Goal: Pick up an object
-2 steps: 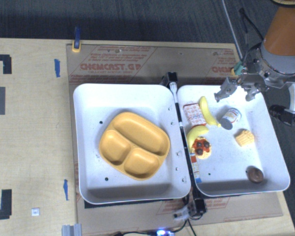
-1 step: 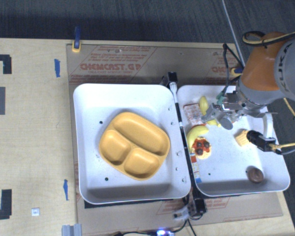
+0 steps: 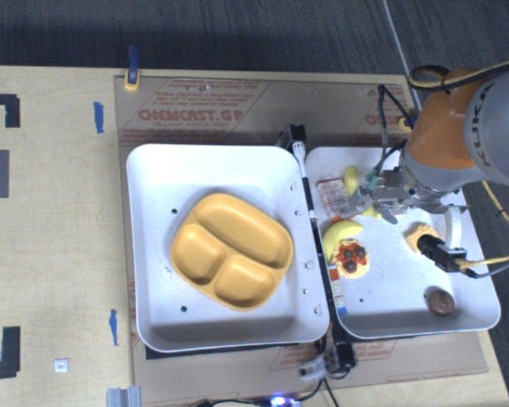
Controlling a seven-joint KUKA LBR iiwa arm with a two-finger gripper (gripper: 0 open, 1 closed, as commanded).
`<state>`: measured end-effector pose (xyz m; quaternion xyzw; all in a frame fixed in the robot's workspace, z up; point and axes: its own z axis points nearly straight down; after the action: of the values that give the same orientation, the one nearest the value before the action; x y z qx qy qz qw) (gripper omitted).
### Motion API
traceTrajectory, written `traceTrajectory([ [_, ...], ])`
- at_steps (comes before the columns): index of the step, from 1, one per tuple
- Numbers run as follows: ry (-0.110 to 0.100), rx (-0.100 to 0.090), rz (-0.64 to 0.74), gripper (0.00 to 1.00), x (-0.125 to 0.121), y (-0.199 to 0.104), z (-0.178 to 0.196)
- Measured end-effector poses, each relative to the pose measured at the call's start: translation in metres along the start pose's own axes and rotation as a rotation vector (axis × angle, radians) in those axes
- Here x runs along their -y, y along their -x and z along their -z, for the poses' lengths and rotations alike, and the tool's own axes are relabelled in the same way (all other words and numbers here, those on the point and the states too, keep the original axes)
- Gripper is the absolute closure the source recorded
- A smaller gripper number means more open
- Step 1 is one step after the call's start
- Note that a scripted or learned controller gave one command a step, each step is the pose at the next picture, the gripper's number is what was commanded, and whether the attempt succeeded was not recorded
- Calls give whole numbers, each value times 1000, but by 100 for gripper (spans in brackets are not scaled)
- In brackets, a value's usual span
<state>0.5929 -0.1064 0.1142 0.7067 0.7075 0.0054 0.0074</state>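
The claw [image 3: 366, 200] hangs low over the upper left part of the right bin [image 3: 390, 293]; whether it is released or clenched I cannot tell, and nothing can be seen held in it. The nearest candidate is a small yellow fruit [image 3: 350, 177] just up-left of it, near the bin's upper wall. It looks like a light, hard plastic toy, rounded and smooth, so probably slippery; a pinch across its widest middle seems safest, since a hold nearer an end may squirt it out.

A flat packet [image 3: 329, 193] lies just beside the fruit on the left and could get caught up in the grasp. Below sit a banana [image 3: 343, 230] and a red toy [image 3: 352, 257], touching each other. A cream piece [image 3: 421, 233] and a brown disc [image 3: 441, 301] lie well apart, towards the lower right. The left bin [image 3: 153, 185] holds a yellow dish [image 3: 231, 251], out of the way.
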Motion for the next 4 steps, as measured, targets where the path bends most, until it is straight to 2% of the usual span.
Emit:
traceTrajectory([
  [1,-17,-4,-2,0,54,-8,-27],
  [3,-12,-3,-2,0,112,-13,-26],
  [4,-12,-2,-2,0,112,-14,-26],
])
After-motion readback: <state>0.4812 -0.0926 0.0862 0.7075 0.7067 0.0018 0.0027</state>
